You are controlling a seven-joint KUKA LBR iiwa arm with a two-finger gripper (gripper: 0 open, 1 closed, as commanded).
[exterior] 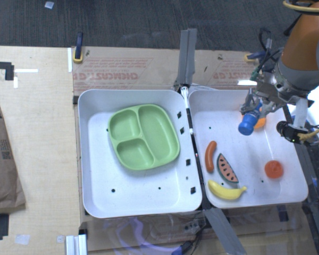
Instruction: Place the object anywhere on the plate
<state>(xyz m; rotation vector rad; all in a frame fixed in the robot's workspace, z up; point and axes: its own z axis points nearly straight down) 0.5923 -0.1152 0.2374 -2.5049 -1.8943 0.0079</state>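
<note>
Bottle (pixel 248 122), blue with an orange piece behind it, sits clamped between the fingers of my pincer (pixel 253 112), lifted above the right bin (pixel 287 195) so it clears the sausage (pixel 210 156), melon slice (pixel 227 169) and banana (pixel 226 190). Plate (pixel 144 137), green and divided, lies in the left bin (pixel 95 195), well apart; transfer leftward over the divider is judged next.
</note>
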